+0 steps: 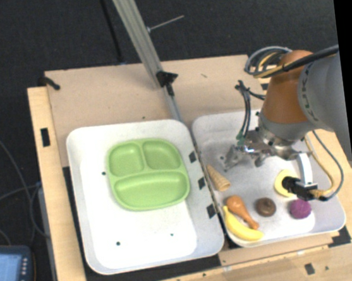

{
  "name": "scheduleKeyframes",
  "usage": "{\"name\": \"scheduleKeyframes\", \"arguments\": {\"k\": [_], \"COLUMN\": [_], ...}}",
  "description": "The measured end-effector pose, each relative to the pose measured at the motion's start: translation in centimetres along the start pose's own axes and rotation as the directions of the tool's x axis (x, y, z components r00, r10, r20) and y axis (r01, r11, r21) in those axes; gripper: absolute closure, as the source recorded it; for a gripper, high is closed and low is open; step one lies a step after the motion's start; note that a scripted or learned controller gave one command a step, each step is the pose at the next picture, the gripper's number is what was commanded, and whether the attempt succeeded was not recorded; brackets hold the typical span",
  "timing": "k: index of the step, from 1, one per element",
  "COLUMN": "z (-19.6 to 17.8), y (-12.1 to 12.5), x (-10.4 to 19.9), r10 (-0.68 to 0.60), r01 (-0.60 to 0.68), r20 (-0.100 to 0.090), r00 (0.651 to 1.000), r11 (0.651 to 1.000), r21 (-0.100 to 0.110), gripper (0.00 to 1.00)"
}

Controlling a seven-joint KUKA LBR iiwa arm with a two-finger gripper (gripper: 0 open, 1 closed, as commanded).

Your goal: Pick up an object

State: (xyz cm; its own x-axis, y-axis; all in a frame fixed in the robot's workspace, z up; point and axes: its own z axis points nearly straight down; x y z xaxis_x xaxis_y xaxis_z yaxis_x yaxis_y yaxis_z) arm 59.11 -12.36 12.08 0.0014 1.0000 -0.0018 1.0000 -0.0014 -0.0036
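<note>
- Arm [292, 100] enters from the right of the frame and hangs over the right bin [215, 125]; jaws hang at about [244, 154], over bare white floor in that bin's middle. Too small and dark to read; cannot tell whether the jaws are open or closed, and nothing visible between them.
- Pickable things all sit in the lower half of the right bin: a cone [217, 177] by the left wall, a carrot [241, 210] lying against a banana [242, 229] in the lower left corner, a brown ball [265, 206] at lower middle, a purple ball [299, 208] lower right, a yellow ring [287, 183] just above it.
- Risk: the jaws come down on bare floor where they hang now and close on nothing; likely cause, no object directly beneath.
- Risk: carrot and banana touch, so a grasp there may nudge one away or lift both.
- Risk: balls may roll off under a glancing touch.
- Risk: cone and banana hug the wall; a finger could strike the rim.
- Risk: cables [323, 169] droop near the yellow ring and may snag or drag it.
- Room: upper half of the right bin is free floor. Left bin [99, 241] carries a green tray [148, 174] with open margins below it.
- Desk [94, 96] edges lie well outside both bins.
</note>
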Motion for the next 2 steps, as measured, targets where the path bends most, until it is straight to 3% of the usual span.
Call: {"name": "scheduleKeyframes", "arguments": {"k": [1, 2], "z": [-1.4, -6.7], "y": [0.2, 1.2], "x": [-0.1, -0.7], "r10": [0.006, 0.0], "r01": [-0.006, 0.0], "r20": [-0.001, 0.0], "r00": [1.0, 1.0], "r11": [1.0, 1.0], "r21": [-0.007, -0.01], "gripper": [1.0, 1.0]}}
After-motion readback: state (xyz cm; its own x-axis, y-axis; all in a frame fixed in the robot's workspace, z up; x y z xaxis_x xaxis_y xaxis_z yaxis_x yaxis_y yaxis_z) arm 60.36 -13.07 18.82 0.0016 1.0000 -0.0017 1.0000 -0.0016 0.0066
